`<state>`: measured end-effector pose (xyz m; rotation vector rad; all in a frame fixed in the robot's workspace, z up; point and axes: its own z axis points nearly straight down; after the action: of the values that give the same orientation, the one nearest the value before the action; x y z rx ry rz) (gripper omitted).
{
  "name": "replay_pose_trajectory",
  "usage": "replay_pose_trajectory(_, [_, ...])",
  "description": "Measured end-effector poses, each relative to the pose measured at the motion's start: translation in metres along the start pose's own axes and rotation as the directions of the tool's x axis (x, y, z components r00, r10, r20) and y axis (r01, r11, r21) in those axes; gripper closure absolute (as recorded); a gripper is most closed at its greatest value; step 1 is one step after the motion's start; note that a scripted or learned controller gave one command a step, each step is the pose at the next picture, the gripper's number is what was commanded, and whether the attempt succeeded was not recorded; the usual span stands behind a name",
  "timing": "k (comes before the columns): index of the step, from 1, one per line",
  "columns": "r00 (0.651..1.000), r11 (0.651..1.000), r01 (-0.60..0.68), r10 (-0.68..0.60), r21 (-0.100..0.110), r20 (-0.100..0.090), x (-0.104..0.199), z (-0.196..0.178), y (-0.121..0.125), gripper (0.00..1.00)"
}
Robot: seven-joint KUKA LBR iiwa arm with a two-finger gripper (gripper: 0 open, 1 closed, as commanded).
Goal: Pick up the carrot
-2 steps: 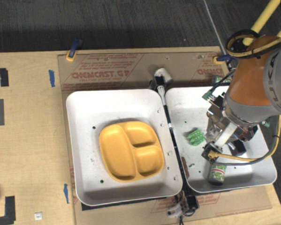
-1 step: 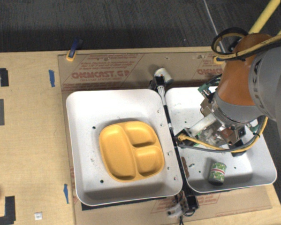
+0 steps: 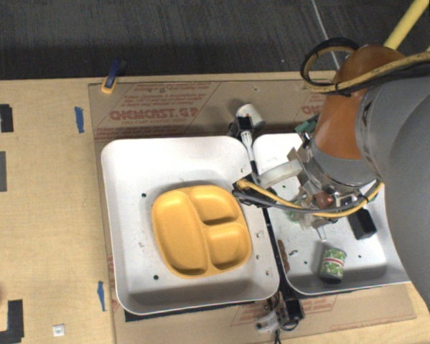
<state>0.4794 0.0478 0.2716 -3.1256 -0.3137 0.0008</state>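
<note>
Left bin (image 3: 123,208) holds a yellow divided tray (image 3: 201,229), nothing in its compartments. Right bin (image 3: 364,271), beside it, has a small green can (image 3: 332,262) w/ the gripper (image 3: 320,227) just above it; can't tell jaw state. Carrot not visible, poss. under the arm (image 3: 384,108)

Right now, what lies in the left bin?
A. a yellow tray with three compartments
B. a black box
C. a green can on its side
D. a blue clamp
A: a yellow divided tray with three compartments sits on the floor of the left bin, while the small green can lies in the right bin near the arm.
</note>
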Motion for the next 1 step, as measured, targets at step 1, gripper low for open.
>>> replay_pose_trajectory(1, [1.000,1.000,0.010,-0.010,0.001,0.002,0.0047,0.0154,-0.0248,1.00])
